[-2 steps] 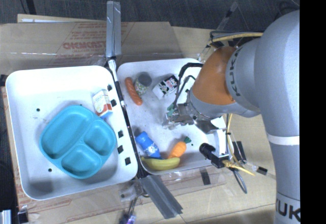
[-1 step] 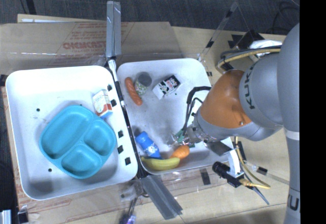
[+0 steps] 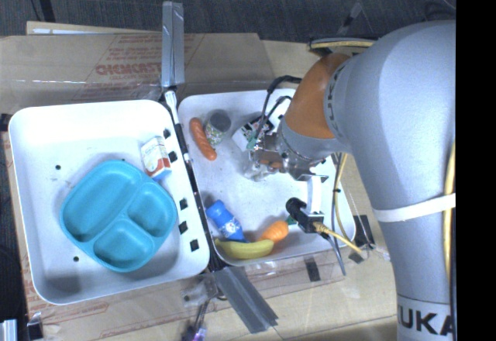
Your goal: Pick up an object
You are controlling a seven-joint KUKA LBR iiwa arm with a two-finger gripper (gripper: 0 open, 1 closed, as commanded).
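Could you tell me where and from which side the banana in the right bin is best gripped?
Probably at mid-length, from straight above. The banana lies flat along the bin's near wall, with the blue bottle and carrot close by, so fingers should straddle its narrow width.

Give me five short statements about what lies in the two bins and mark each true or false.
1. The blue divided tray lies in the left bin. True.
2. The banana lies in the left bin. False: it lies in the right bin, at its near edge.
3. The carrot touches the banana. True.
4. The sausage lies on the blue tray. False: it lies in the right bin, near the divider.
5. The gripper hangs over the right bin. True.
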